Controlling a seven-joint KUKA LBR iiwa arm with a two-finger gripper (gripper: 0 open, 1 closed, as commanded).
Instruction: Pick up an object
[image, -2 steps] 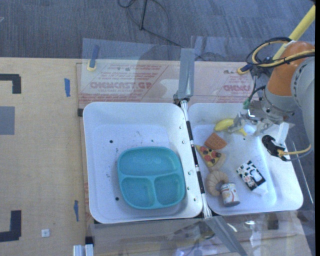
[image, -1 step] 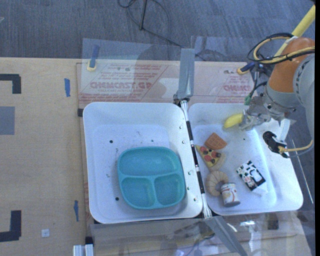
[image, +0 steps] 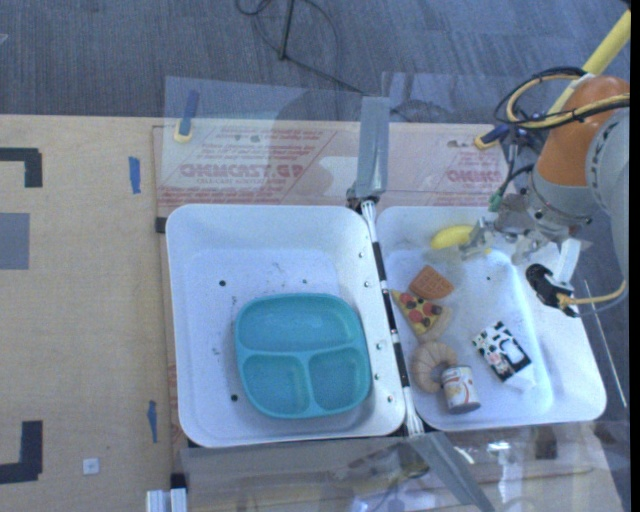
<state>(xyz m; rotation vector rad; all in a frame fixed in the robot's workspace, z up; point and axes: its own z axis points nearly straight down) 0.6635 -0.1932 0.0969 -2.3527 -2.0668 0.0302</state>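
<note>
White right bin: we see the gripper at its far rim, crowding the yellow banana; fingers' spread unclear. Open floor lies between waffle, pizza slice and the black-and-white carton.

A turquoise divided plate lies in a white bin. A yellow banana, an orange-brown waffle and a black-and-white patterned carton share the other white bin.

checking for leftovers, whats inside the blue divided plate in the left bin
The blue divided plate shows three compartments, all bare turquoise with nothing lying in them. It rests on the left bin; the bin floor under the plate is covered.
</note>
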